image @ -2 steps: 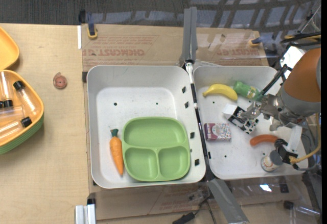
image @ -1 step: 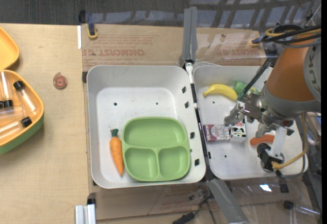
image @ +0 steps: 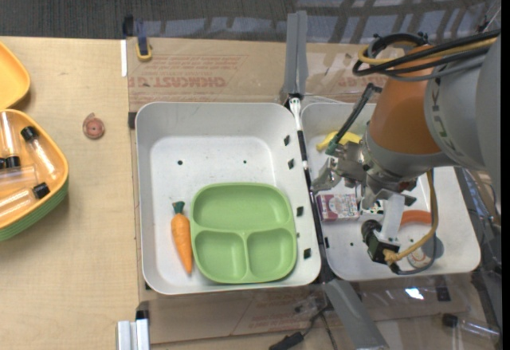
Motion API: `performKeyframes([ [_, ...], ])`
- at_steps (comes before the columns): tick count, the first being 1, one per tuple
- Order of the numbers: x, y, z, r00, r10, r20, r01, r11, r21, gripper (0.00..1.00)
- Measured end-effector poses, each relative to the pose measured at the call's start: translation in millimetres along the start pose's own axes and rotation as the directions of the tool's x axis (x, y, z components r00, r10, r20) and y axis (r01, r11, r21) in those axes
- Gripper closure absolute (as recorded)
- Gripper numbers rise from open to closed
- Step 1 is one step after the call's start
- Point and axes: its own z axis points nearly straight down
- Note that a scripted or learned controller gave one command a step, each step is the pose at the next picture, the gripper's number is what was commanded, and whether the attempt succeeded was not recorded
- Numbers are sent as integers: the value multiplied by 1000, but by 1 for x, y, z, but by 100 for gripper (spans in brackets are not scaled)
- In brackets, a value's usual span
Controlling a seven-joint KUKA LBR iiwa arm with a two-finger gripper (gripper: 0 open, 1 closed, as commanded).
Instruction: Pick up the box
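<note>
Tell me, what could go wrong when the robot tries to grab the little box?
1. The box lies right by the bin wall. The claw might bump that wall, or just shove the box against it instead of getting a grip.
2. An orange thing and a yellow thing sit in the same bin. The claw could knock or grab one of them by mistake.
</note>
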Motion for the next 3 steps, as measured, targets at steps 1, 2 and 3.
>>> performKeyframes([
  [1, 82, 9, 38, 987, -160, 12, 160, 987, -8, 0],
  [2, -8, -5, -33, 982, -188, 1, 188, 982, -1, 0],
  [3, -9, -4, -41, 982, -187, 3, 187, 982, 1, 100],
])
